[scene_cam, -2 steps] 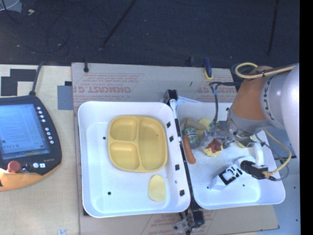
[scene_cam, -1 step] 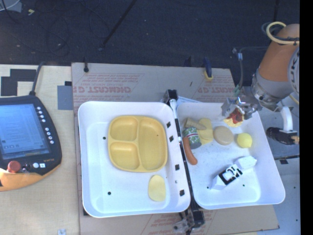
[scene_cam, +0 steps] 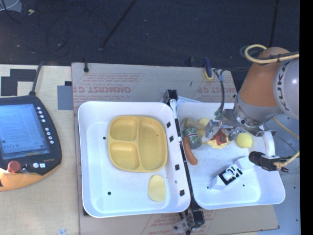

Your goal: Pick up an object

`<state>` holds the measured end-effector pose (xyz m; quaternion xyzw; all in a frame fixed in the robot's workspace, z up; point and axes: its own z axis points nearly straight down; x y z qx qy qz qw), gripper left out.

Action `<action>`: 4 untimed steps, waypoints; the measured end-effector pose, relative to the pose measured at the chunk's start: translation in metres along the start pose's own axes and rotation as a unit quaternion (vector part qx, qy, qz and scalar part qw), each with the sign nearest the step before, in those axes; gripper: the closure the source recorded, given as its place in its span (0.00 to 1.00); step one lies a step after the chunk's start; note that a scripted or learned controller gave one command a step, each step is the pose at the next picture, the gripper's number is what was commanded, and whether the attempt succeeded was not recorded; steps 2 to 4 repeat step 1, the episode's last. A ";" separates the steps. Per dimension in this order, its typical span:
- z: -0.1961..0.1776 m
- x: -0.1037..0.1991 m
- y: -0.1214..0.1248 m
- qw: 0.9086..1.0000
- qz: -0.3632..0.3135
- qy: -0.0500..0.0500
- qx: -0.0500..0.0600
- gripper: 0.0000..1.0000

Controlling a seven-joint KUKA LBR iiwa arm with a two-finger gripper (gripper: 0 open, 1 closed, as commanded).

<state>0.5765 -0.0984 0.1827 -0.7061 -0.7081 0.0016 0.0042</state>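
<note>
**Gripper low over the right bin's clutter**

The arm (scene_cam: pixel 266 89) reaches in from the right, and its gripper (scene_cam: pixel 220 127) sits down among a small heap at the back of the right bin (scene_cam: pixel 274 192). Whether it is open or closed, or has hold of anything, cannot be told. A red-and-yellow object (scene_cam: pixel 219 138) lies directly under it, a yellow ball (scene_cam: pixel 244 140) just beside, and an orange sausage-shaped item (scene_cam: pixel 190 152) near the divider. A black-and-white piece (scene_cam: pixel 230 174) lies apart, toward the front. The left bin (scene_cam: pixel 93 180) holds a yellow divided plate (scene_cam: pixel 137 143) and a pale yellow oval (scene_cam: pixel 157 188).
</note>
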 end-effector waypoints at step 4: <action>-0.024 0.023 -0.028 1.000 0.001 -0.001 -0.002 1.00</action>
